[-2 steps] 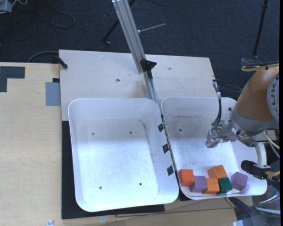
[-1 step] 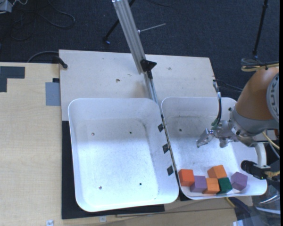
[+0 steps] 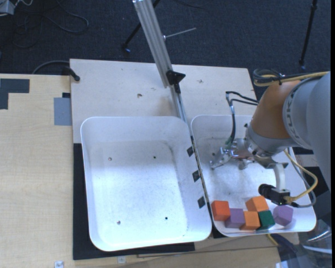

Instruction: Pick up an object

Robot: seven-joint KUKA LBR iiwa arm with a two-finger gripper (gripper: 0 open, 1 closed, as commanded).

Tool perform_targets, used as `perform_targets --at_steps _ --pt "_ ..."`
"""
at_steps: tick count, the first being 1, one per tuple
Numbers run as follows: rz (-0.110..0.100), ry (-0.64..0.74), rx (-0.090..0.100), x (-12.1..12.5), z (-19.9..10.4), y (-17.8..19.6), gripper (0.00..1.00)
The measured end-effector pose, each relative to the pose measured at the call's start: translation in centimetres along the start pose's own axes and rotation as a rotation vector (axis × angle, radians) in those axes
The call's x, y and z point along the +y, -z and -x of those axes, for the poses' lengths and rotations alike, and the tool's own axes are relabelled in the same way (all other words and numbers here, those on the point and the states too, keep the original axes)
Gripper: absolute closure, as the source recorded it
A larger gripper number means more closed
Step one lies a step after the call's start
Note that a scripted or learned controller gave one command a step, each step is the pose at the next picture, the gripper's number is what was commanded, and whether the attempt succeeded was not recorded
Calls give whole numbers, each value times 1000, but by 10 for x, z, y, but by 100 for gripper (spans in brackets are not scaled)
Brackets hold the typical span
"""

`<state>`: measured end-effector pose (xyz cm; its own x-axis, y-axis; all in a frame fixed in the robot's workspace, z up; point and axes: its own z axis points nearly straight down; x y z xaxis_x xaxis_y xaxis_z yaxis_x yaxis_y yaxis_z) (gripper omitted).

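Observation:
Several small blocks lie along the near edge of the right bin point(image 3: 212, 128): an orange cube point(image 3: 220, 209), a purple one point(image 3: 235, 217), two more orange ones point(image 3: 251, 220) point(image 3: 259, 203), a green one point(image 3: 266, 219) and a purple one point(image 3: 283, 214). My gripper point(image 3: 221, 157) hangs over the middle of the right bin, pointing left, well behind the blocks and apart from them. No block is visible at its tip. The grey arm with its orange band point(image 3: 271, 113) covers the bin's right side.
The left bin point(image 3: 95, 128) sits beside the right one, with a row of black clips point(image 3: 196, 175) along the shared wall. A slanted aluminium bar point(image 3: 156, 43) rises behind the bins. Cables loop near the wrist point(image 3: 301, 175).

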<state>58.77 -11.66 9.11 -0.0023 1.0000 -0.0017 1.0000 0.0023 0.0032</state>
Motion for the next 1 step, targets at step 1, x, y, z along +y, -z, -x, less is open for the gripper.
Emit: perform_targets --at_steps 1 --pt "1 0 1 71 2 0 0"
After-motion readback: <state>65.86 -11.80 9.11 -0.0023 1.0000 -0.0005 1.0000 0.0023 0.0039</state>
